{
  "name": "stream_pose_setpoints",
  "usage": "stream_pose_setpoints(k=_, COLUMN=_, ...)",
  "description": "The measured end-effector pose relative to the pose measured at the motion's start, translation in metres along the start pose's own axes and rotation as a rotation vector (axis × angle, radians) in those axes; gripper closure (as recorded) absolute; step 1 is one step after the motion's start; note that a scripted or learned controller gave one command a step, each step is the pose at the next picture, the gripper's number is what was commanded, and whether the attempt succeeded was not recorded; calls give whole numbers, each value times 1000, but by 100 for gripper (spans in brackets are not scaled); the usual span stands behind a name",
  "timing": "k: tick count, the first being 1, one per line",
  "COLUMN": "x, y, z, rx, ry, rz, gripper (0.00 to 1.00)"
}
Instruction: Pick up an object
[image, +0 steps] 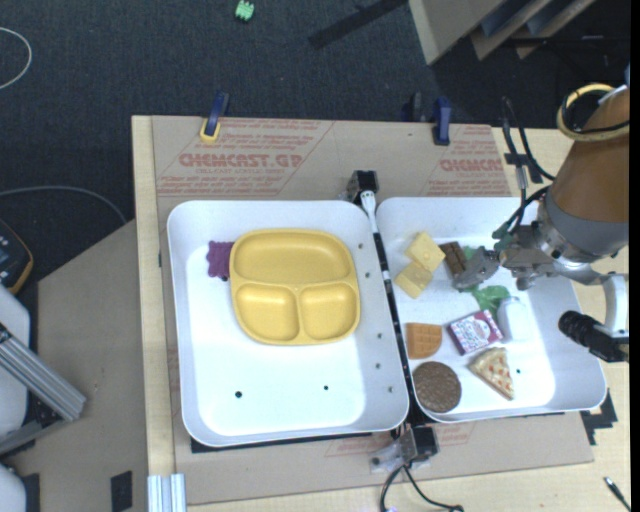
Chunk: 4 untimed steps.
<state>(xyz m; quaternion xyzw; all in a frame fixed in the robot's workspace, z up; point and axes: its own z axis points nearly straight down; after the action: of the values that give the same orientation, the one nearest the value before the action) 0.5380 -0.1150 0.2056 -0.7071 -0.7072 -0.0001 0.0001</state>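
I read the gripper (478, 272) as low in the right bin (570, 395), beside the brown block (453, 258) and above the green piece (492, 296). Probably lining up on one; whether it grips anything I cannot tell.

Robotics lab bench: protective-film board (300, 150) clamped at far edge (212, 118), two white bins (190, 300) of toy food, loose cables over dark carpet (80, 80)

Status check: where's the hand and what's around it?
Hand low in right bin, by brown block. Green piece just below. Nothing seen held.
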Motion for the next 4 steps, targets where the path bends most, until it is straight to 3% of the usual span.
stream_pose_setpoints(k=1, x=3, y=-4, z=63, rx=7, ry=2, rz=1, gripper=0)
stream_pose_setpoints(k=2, x=3, y=-4, z=114, rx=1, ry=0, rz=0, gripper=0)
stream_pose_setpoints(k=3, x=0, y=-1, z=99, rx=-10, ry=-6, rz=3, gripper=100)
stream_pose_setpoints(k=4, x=2, y=-2, z=56, rx=-4, ry=-2, rz=-1, gripper=100)
